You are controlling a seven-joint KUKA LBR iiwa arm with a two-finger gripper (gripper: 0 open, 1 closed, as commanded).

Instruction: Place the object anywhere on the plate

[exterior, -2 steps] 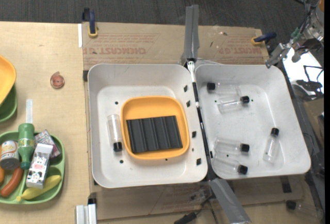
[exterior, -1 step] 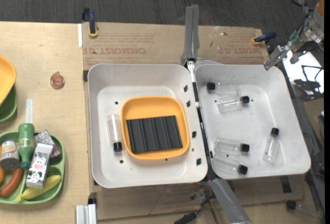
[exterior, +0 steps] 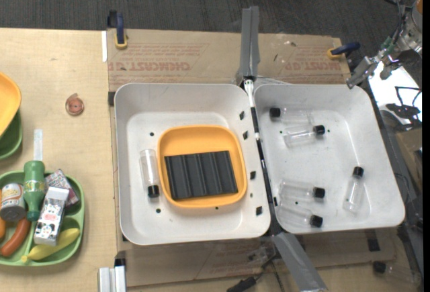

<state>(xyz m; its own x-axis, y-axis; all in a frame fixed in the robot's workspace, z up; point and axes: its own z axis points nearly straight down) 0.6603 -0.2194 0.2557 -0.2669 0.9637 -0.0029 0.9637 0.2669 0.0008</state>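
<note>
Two white bins side by side on cardboard (exterior: 181,59), L bin (exterior: 131,217) and R bin (exterior: 376,213). The orange plate (exterior: 200,133) sits mid L bin w/ a black ridged mat (exterior: 201,174) lying on it, taking up most of its flat. One clear vial (exterior: 147,166) lies on the L bin floor just beside the plate's left rim, running roughly parallel to that rim, black cap toward the near end; it's off the plate, and I can't say if it touches the rim. The other vials are in the R bin, all lying flat & well apart from the plate: one by the top-left corner (exterior: 287,113), one a bit below it (exterior: 299,134) w/ cap pointing right, one near the right wall (exterior: 352,195) w/ cap at its far end, and two toward the front (exterior: 295,190) (exterior: 297,214), caps to the right. The gripper (exterior: 376,64) hangs off past the R bin's far right corner, outside both bins, w/ cables behind it; too small & cluttered there to tell whether it's open or closed, nothing seen in it. Off to the left on the bench: a green tray (exterior: 70,240) of toy food, a yellow bowl (exterior: 7,103) at the edge, a small pink disc (exterior: 75,105).
</note>
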